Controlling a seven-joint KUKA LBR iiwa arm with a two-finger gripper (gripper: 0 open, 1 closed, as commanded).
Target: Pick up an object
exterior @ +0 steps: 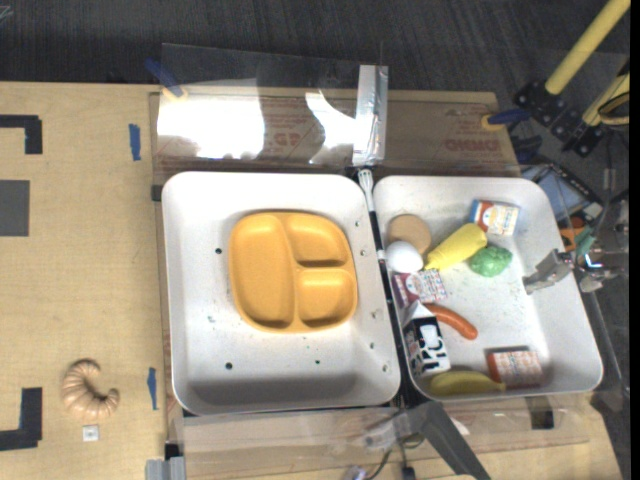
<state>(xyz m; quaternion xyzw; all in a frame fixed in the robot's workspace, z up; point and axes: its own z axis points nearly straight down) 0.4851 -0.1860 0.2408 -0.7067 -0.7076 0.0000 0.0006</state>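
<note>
The right white bin [570, 333] holds several toy items. At its back lie a tan round piece [408, 232], a white egg [404, 258], a yellow bottle [457, 246], a green lump [490, 261] and a small red-and-white carton [496, 216]. Nearer the front lie a printed packet [426, 286], an orange-red sausage [453, 321], a black-and-white bottle [428, 347], a yellow banana [462, 381] and a red can [516, 365]. My gripper [556, 267] sits at the bin's right rim, right of the green lump and apart from every item. It is small and partly cut off.
The left white bin [190, 268] carries a yellow divided plate [293, 269]. A tan croissant toy [88, 388] lies on the bench at the far left. A clear plastic wall [270, 118] stands behind the bins. Cables and yellow bars crowd the right side.
</note>
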